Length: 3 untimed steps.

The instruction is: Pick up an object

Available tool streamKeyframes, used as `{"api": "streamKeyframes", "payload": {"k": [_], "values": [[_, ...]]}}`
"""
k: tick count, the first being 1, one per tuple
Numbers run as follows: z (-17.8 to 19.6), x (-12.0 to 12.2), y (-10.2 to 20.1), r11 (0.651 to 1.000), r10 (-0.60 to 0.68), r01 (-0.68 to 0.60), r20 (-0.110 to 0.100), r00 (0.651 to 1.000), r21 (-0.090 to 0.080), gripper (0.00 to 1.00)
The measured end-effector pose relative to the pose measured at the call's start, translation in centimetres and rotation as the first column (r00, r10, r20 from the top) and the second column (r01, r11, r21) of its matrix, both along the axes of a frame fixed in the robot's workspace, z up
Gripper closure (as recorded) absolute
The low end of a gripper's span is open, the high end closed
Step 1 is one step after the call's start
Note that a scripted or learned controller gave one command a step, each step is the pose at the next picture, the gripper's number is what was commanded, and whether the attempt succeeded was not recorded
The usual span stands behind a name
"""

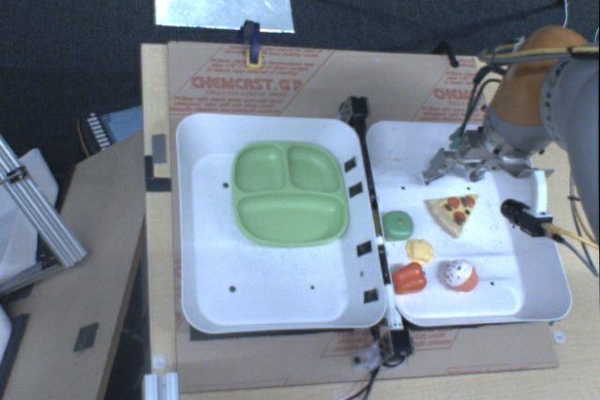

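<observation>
Nearest the camera, along the front of the right bin (539, 300), sit a red pepper (409, 277) and a round white-and-red ball (459, 274), with a small yellow piece (419, 250) just behind the pepper and a green disc (397, 224) behind that, close to the divider between the bins. Further back lies a pizza slice (454, 212), flat on the bin floor, its point turned toward the front. The left bin (202, 286) holds a green divided plate (288, 193).

The gripper (448, 166) hangs over the back of the right bin, just behind the pizza slice and apart from it. Its fingers look spread, with nothing between them.

All the pieces look like small plastic toy food: probably light, stiff and smooth, so likely to slide or skitter if nudged from one side. The pizza slice is the nearest candidate, but it lies low and flat, which leaves little edge to catch; closing across its two long sides near the wide crust end seems the best hold. The pepper and the ball stand taller and would offer more to squeeze, though the ball may roll. The pepper, ball and yellow piece sit close together, so a descent there risks bumping a neighbour.
</observation>
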State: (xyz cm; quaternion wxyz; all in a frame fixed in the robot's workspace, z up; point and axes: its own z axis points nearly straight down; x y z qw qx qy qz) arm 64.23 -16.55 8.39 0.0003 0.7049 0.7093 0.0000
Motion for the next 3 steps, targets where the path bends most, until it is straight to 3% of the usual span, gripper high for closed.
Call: {"api": "streamKeyframes", "payload": {"k": [1,3], "values": [[1.3,0.1,0.0,1.000,0.002,-0.002,0.004,1.000,-0.001,1.00],[14.2,1.0,-0.4,1.000,-0.001,0.001,0.009,1.000,-0.002,1.00]]}}
